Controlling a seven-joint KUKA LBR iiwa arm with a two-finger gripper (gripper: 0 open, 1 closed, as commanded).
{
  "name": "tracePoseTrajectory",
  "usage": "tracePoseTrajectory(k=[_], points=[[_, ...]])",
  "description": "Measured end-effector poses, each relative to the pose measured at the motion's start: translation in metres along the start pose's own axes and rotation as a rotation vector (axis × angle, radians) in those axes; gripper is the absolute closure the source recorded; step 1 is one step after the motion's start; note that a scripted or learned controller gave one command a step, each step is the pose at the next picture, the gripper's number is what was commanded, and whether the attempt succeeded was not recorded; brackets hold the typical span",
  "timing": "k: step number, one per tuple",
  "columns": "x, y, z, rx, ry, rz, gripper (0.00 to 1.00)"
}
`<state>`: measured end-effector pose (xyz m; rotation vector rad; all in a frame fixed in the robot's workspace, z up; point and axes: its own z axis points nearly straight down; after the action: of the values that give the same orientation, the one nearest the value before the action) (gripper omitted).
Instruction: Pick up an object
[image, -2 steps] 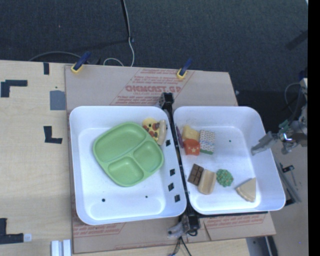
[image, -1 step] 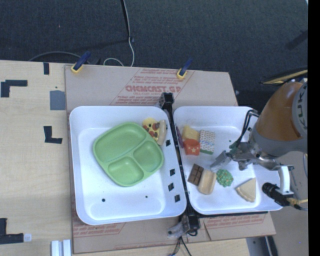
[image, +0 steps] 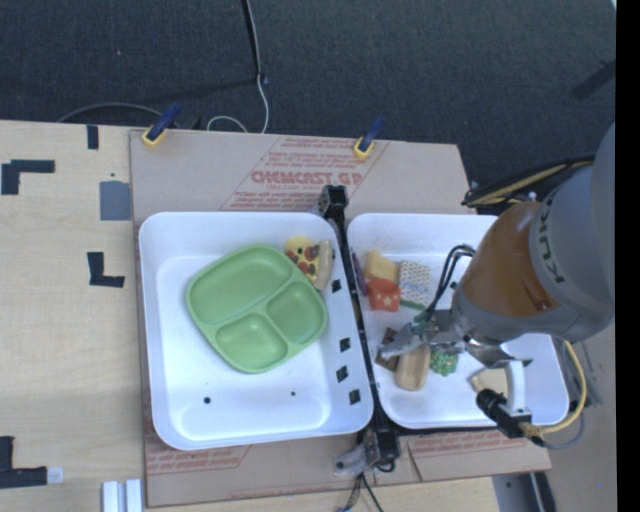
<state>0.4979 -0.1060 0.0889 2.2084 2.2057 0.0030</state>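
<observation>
Cardboard (image: 290, 180) covers the wooden bench (image: 60, 330) under both white bins; dark carpet (image: 400, 60) lies beyond. In the right bin (image: 545, 405) the pincer (image: 400, 342) hangs low; how far it is open cannot be told. A tan bread-like piece (image: 412, 370) lies just below it, and a red block (image: 384, 294) just above. A green divided plate (image: 258, 308) sits well left.
</observation>
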Motion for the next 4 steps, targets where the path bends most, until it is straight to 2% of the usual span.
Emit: tracePoseTrajectory(k=[1,2,3,4], points=[[-0.001,0.004,-0.016,-0.009,0.004,0.002,1.00],[0.000,0.003,-0.015,-0.005,0.006,0.001,0.00],[-0.037,-0.010,0.000,0.002,0.011,-0.003,0.00],[-0.040,-0.008,-0.013,-0.008,0.001,0.000,1.00]])
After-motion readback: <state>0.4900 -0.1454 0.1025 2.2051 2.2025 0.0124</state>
